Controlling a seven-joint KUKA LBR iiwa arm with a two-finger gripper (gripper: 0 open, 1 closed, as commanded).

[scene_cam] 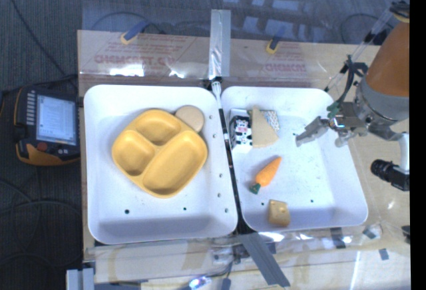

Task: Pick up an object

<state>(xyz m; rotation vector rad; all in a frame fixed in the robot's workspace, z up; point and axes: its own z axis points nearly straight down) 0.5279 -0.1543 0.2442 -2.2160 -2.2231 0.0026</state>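
The right bin (346,195) holds an orange toy carrot (267,171) with a green top near its middle. A tan block (279,213) lies by its front edge. A beige wedge (266,128) and a small black-and-white item (241,130) sit at its back left. My gripper (324,137) hangs over the right part of this bin, to the right of the wedge and up-right of the carrot. It looks open, with nothing between its fingers.
The left bin (113,215) carries a yellow divided plate (160,151) with a tan round disc (190,117) at its back edge. A ridge (226,149) separates the bins. A handheld screen unit (46,126) lies left of the bench.
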